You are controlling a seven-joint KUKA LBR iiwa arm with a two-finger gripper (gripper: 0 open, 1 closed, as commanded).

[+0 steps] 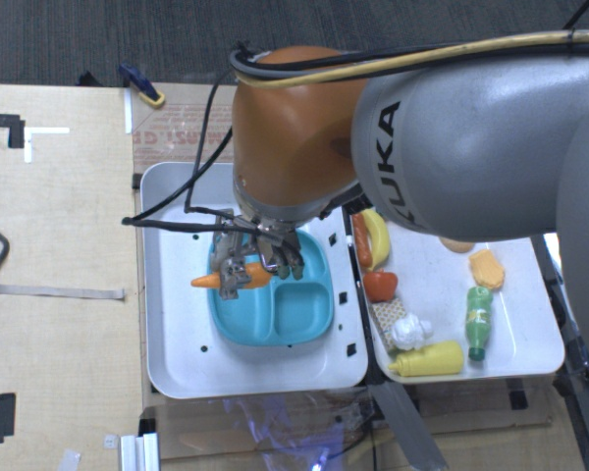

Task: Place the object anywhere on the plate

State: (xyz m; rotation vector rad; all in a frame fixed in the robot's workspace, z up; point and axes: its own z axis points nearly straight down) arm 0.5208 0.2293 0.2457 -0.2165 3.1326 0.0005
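A grey robot arm (471,135) with an orange band reaches in from three o'clock and hangs over the left of two shallow white bins. Its gripper (258,256) sits above a blue divided plate (294,307) that lies in the left bin (177,351). An orange carrot (208,281) lies across the plate's nine o'clock rim, its pointed tip sticking out past the rim toward nine o'clock and its thicker end tucked under the gripper. The fingers sit close together around that thick end, but wires and metal parts hide the contact, so it is not clear whether they grip the carrot or merely stand over it. To finish the step well, the carrot likely needs to settle fully inside a plate compartment rather than balance on the rim, so a small shift toward three o'clock before letting go would seem wise. The right bin (530,351) holds a yellow banana (375,232) at its eleven o'clock corner, a red tomato-like piece (380,285) just below, a white lumpy item (408,333), a yellow piece (429,361) at six o'clock, a green bottle (478,322) and an orange piece (487,269).
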